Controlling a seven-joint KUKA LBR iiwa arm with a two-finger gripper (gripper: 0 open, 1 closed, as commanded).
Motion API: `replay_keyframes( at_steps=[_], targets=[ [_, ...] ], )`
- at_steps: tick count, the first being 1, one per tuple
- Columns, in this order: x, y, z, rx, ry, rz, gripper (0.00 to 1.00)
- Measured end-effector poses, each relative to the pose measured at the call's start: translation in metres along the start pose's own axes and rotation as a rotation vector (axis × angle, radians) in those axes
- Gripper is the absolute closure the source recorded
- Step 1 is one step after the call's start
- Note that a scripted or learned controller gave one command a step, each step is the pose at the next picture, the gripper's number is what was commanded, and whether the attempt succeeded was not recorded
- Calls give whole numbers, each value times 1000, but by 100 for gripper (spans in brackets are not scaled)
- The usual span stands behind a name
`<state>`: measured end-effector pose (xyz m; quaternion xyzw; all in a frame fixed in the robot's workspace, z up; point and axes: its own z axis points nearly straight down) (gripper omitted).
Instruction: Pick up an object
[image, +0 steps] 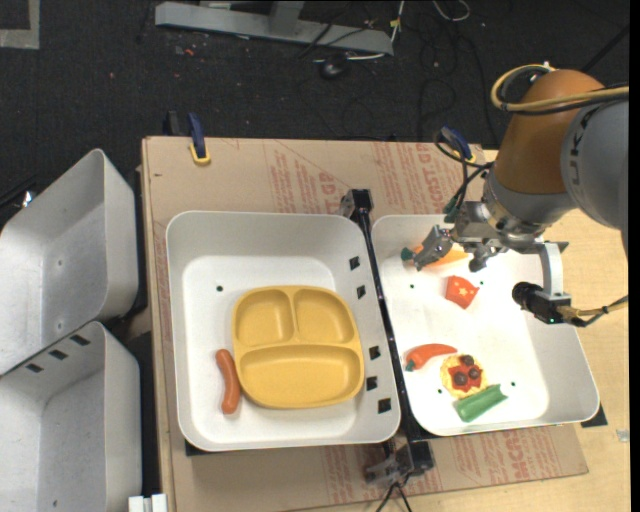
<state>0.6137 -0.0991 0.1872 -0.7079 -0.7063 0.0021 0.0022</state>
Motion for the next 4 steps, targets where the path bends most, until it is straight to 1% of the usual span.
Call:
replay_keyframes(
  at_steps=[1, 2, 4],
  targets=[
    [-4, -2, 64, 1, 0, 0, 0],
    [-4, 0, 49, -8, -1, 0, 100],
    [-11, 8, -40, -12, -2, -4, 100]
  ],
)
